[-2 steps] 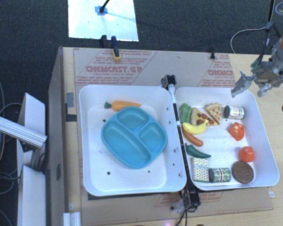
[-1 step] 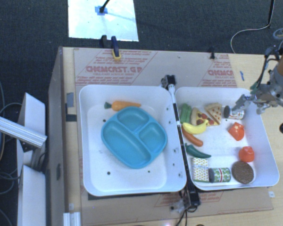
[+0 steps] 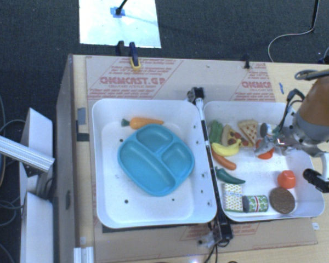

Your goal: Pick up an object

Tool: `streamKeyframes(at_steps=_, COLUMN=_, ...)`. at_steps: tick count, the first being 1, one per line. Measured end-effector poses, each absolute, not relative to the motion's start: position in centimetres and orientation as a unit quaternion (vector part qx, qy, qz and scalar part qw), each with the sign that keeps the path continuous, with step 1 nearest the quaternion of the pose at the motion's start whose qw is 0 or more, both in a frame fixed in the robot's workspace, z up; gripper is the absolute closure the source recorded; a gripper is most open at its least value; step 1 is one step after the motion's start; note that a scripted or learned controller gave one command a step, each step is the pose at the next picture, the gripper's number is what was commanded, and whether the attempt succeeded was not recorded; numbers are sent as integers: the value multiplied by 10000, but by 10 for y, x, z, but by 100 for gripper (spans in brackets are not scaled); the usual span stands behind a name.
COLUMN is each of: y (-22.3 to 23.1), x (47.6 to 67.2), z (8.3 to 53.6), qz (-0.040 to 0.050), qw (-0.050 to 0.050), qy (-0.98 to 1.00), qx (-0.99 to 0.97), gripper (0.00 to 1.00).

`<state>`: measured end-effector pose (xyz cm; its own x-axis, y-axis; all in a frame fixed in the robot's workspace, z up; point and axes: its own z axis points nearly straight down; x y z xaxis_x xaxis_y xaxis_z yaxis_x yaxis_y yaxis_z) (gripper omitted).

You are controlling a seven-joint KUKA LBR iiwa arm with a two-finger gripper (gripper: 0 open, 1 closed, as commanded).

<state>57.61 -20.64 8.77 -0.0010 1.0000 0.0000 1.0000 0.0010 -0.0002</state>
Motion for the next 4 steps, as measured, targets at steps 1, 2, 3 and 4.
streamKeyframes(at_steps=1, y=-207, x=578, z=99, qz=-11, qw=-18, qy=-7078, qx=-7064, gripper=100)
streamKeyframes(at_steps=2, y=-207, x=589, z=201, qz=-11, qw=-27, qy=-7085, qx=-7058, gripper=100)
streamKeyframes(at_steps=3, y=-206, x=663, z=221, qz=-12, qw=-22, qy=-7087, qx=-7055, gripper=100)
streamKeyframes(at_steps=4, y=-196, x=669, z=242, qz=-11, qw=-23, qy=-7088, qx=-7054, gripper=100)
